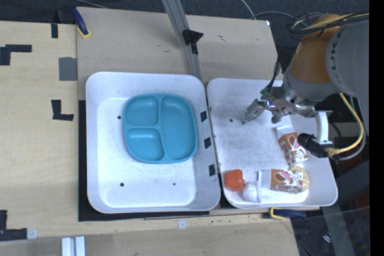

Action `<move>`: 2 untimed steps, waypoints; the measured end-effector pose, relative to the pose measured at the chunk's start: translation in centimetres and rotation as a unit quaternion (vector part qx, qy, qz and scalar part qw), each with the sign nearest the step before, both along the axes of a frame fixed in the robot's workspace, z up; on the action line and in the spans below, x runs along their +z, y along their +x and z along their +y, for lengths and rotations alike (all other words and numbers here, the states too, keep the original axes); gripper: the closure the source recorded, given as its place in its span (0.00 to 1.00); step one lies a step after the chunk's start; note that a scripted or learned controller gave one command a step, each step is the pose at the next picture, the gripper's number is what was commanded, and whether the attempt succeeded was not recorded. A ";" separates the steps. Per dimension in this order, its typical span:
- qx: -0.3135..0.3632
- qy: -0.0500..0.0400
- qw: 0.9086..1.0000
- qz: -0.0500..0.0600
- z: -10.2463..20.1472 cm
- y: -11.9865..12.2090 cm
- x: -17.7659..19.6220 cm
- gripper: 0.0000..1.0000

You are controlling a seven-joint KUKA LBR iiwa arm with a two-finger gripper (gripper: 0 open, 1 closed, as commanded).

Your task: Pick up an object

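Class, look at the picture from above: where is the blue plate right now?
The blue plate lies in the left bin, toward its upper middle. The right bin beside it holds the small packets, and the end effector is over that bin, not the plate.

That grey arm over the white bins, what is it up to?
It is a robot arm meant to pick something up. Its gripper hangs over the upper part of the right bin, above bare floor, with nothing between its fingers. The things it could take lie near that bin's lower right: an orange piece, a white lump and two printed packets. The left bin holds a blue divided plate.
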State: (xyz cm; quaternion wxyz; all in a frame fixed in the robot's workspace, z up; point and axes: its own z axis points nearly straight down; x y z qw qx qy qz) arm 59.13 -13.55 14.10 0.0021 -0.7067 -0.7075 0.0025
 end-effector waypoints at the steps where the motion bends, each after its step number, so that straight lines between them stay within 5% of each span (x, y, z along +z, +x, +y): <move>1: 0.000 0.000 1.000 -0.001 0.1 -0.1 -5.4 0.00; 2: 0.001 0.001 1.000 -0.001 0.2 -0.1 -4.2 1.00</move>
